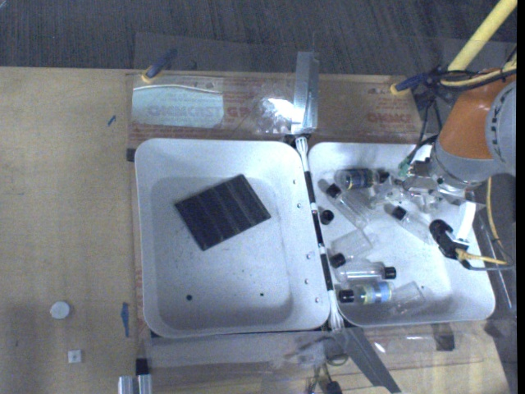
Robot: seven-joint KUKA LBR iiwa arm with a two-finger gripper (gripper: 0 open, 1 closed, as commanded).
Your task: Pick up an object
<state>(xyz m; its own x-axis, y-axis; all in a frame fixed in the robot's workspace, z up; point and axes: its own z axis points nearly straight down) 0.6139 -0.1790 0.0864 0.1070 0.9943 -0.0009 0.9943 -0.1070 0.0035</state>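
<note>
Looking down on the right bin, I see the arm reaching in over its upper right corner, with the gripper low among a scatter of small clear vials with black caps; I cannot tell how the tool is set, nor whether it has anything in hold. The nearest candidate, a capped vial, lies on its side just left of the gripper, its long axis running roughly left to right across the view and its dark cap toward the left. Two more vials lie side by side near the front wall of the same bin, also roughly left to right. I judge these vials light, rigid and smooth, apt to roll or slip and possibly brittle if glass; the better hold would be across the middle of the barrel, jaws square to the long axis. The left bin bears a dark ribbed flat panel, turned askew, which looks thin and hard to get under
</note>
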